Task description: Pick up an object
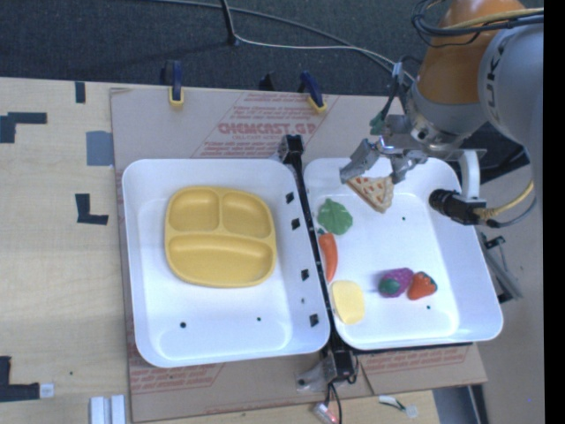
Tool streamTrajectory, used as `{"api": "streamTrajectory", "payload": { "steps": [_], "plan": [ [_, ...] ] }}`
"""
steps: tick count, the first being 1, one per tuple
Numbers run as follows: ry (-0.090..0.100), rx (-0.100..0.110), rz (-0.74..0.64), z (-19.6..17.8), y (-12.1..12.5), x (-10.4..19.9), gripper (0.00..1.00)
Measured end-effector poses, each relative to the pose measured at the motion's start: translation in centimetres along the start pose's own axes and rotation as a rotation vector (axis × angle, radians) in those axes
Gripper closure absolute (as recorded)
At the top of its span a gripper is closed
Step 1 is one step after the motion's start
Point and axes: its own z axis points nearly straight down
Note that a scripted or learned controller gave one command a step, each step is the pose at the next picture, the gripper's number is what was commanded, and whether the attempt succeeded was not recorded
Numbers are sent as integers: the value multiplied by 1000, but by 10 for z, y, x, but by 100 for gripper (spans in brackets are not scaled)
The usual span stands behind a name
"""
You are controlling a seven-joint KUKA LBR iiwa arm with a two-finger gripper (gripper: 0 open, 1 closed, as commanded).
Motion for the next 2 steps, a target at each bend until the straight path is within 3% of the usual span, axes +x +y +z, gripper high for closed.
{"api": "streamTrajectory", "payload": {
  "steps": [2],
  "plan": [
    [0, 0, 1, 16, -5, 97, 100]
  ]
}}
